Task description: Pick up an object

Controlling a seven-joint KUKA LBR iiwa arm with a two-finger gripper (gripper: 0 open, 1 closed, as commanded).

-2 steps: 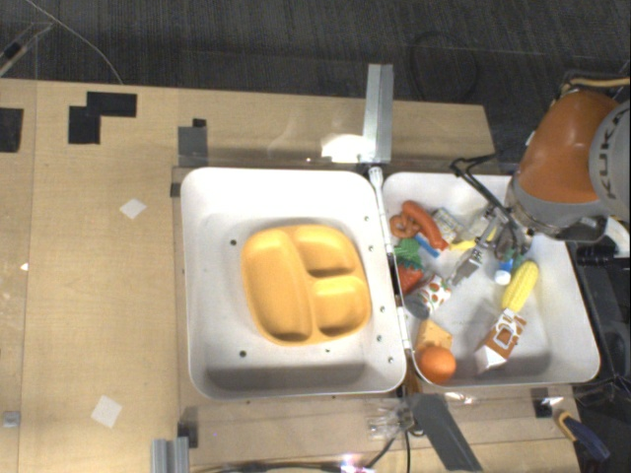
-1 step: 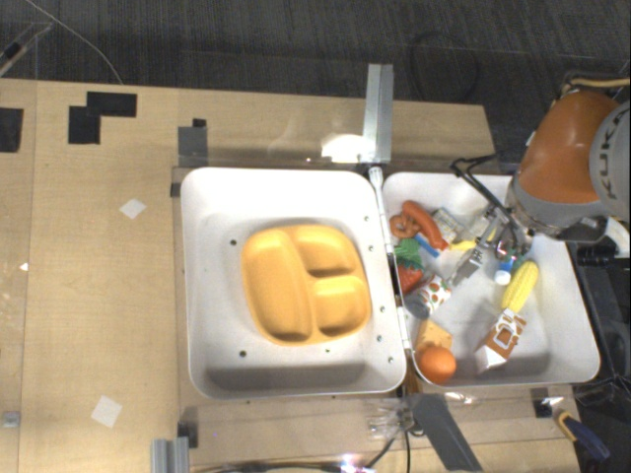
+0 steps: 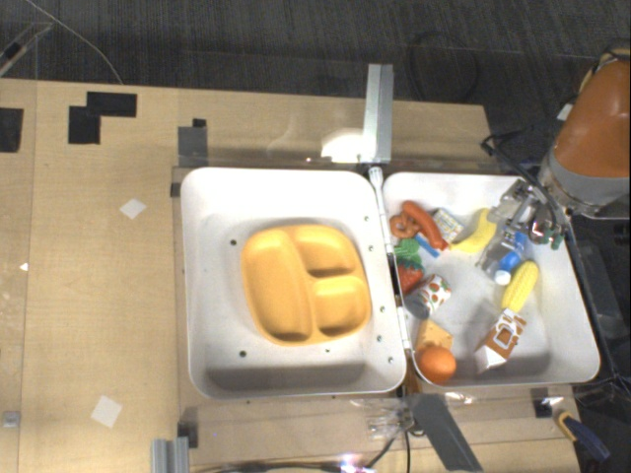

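The right bin [image 3: 584,355] holds several toy foods. My gripper [image 3: 515,231] hangs low over its far right part, the grey arm with its orange band [image 3: 596,131] coming in from the right. A small blue bottle [image 3: 509,258] lies directly under the gripper's tip, partly covered by it. A yellow corn cob [image 3: 521,286] lies just in front of the bottle and a banana [image 3: 475,235] just to its left. Whether the gripper touches the bottle cannot be told.
Also in the right bin are a red sausage [image 3: 422,221], a strawberry [image 3: 409,276], a small carton [image 3: 435,292], an orange [image 3: 437,365] and a white-orange carton [image 3: 502,337]. The left bin [image 3: 212,264] holds a yellow divided tray [image 3: 306,282].
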